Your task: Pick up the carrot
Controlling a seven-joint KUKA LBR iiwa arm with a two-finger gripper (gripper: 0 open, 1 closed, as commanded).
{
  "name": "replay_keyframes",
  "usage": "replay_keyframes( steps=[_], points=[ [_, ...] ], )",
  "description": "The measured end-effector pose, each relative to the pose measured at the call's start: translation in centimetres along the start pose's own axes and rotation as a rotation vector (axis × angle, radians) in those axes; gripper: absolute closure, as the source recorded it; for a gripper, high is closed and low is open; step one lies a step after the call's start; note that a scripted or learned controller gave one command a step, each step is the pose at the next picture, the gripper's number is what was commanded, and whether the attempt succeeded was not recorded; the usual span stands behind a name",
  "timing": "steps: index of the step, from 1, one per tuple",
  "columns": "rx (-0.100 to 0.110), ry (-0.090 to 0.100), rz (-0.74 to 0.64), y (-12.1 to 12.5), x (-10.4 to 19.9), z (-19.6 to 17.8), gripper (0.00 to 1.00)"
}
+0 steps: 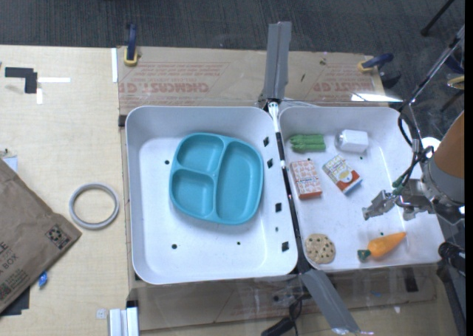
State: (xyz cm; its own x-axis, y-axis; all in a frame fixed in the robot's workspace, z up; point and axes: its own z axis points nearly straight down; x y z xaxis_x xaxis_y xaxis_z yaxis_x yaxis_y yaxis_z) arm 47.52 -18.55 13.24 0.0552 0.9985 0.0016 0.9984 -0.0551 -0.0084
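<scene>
The carrot point(386, 245) lies in the right bin point(334, 113), near its front right corner, orange with a small green end pointing left. It rests flat on the white floor of the bin, tilted slightly so that its thick end sits a little farther back than its green end.

The tool point(382, 204) hangs just above and behind the carrot, reaching in from the right edge of the view. Its fingers point(373, 210) point left and stand a little apart, with nothing between them; the carrot is close but not touched.

In the same bin, a round cookie point(320, 249) sits at the front left, to the left of the carrot. Farther back are a small red box point(305, 179) and a second small carton point(342, 173), side by side. At the far side lie a green vegetable point(307, 142) and a white block point(353, 140).

The left bin point(140, 201) holds a blue divided plate point(218, 178) near its middle. On the bench point(59, 120) to the left lies a grey ring point(94, 204).
</scene>
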Motion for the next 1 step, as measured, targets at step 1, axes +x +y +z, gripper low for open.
replay_keyframes(
  steps=[1],
  points=[
    [0.0,0.0,0.0,0.0,0.0,0.0,0.0]
  ],
)
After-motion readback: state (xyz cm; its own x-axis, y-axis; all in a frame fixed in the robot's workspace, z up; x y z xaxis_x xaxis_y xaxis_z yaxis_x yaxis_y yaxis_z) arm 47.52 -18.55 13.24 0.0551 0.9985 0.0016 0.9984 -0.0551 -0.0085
